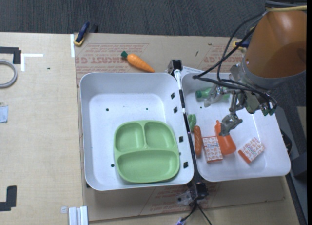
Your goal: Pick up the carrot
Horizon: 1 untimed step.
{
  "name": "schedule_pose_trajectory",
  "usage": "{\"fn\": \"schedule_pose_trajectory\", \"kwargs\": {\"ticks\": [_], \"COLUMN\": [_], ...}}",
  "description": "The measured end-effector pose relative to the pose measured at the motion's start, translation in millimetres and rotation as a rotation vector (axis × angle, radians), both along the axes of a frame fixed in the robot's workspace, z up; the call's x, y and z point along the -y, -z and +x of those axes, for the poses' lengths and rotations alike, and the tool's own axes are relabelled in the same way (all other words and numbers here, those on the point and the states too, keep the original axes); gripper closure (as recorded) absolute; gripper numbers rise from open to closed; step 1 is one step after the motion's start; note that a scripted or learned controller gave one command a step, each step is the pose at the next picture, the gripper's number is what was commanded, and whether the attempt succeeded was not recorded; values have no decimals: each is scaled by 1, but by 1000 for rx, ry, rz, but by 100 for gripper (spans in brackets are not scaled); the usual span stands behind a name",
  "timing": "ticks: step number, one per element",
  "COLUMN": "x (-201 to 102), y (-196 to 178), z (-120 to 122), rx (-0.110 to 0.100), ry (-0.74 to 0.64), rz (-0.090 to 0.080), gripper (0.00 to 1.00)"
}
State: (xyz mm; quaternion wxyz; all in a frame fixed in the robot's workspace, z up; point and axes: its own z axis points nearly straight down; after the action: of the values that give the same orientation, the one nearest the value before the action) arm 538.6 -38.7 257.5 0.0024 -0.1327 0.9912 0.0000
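Note:
One carrot [197, 140], orange-red with a green top, lies along the left wall of the right bin [273, 170]. A second carrot [138, 62], orange with a green stem, lies outside the bins on the cardboard behind the left bin. My gripper [228, 124] hangs inside the right bin, just right of the first carrot and directly over an orange block [226, 144]. Nothing hangs visibly from the gripper. The arm's orange band fills the upper right and hides part of the bin's back.
A green divided plate [146, 151] lies in the left bin [92, 121]. Two small patterned cartons [212, 149] [251, 150] and a green item [204, 93] share the right bin. A blue clip [82, 32] and a tape roll [6, 73] lie on the bench at left.

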Motion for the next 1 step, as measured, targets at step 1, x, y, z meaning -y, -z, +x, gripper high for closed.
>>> {"fn": "schedule_pose_trajectory", "kwargs": {"ticks": [1], "x": [-15], "y": [31], "z": [24], "rx": [-1], "ry": [-313], "rz": [0], "gripper": [0]}}
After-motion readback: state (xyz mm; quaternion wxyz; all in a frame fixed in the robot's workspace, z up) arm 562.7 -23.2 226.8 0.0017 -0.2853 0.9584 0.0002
